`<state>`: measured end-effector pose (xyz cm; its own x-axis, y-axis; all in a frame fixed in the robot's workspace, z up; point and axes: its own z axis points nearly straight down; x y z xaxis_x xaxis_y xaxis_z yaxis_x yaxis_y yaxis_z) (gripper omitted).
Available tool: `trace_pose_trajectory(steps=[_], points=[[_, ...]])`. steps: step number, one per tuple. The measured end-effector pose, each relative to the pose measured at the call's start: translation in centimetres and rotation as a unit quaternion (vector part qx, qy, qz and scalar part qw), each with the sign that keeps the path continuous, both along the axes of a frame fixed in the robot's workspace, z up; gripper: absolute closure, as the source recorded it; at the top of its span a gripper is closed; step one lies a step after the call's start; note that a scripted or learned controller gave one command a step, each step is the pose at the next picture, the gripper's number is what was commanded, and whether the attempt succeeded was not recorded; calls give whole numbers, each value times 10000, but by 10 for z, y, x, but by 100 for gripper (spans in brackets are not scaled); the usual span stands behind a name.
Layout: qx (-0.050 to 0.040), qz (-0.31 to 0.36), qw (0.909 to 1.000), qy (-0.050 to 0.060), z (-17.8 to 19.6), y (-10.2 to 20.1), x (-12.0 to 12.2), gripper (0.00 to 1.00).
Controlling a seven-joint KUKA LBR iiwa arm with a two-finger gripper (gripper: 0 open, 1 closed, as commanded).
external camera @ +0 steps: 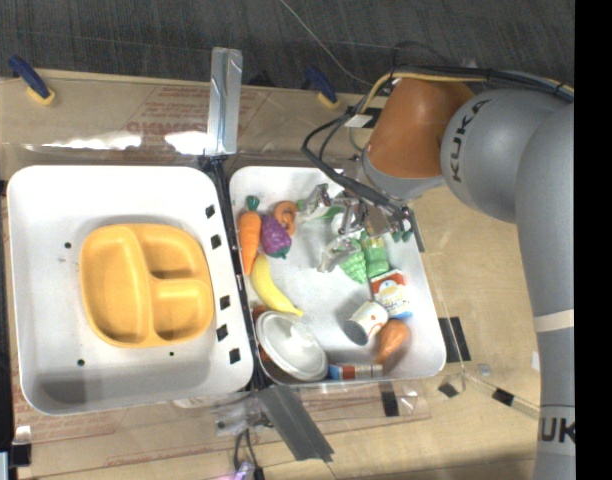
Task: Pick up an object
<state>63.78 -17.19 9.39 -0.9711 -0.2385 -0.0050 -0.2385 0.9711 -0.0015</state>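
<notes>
Currently the gripper (338, 230) sits low over the upper middle of the right bin (426, 320), arm (506, 158) coming in from the right with the orange band (411, 128) just above the bin's top edge. Fingers look spread apart, metal tips splayed over bare white floor, nothing seen between them. Closest item is a green packet (364, 260), just below-right of the fingertips, touching or nearly touching; can't tell which. Left side of that bin: carrot (248, 238) upright along the wall, purple grape bunch (276, 236) beside it, small orange-red fruit (285, 212) just above the grapes, banana (269, 286) curving down below them. Bottom of the bin: white bowl (291, 346) stacked on a darker one, a marker-like stick (354, 371) lying along the bottom wall. Lower right: white cup (366, 320) on its side with the mouth facing left, brown-orange egg-shaped item (392, 340) touching it, small white-and-red printed carton (390, 292) above them. All of these well apart from the fingers except the green packet. Left bin (36, 228) holds a yellow divided tray (146, 282), roughly centred. Cables (336, 133) loop off the wrist over the top rim of the right bin.
</notes>
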Motion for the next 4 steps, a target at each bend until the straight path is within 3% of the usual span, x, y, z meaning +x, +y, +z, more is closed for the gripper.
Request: trace_pose_trajectory(steps=[1,2,3,4], points=[[-14,869,9962,-7,35,-38,21,0],[-3,1105,9939,-7,1,32,-1,0],[-1,112,9999,5,1,59,-5,0],[-3,137,9999,-31,13,60,-3,100]])
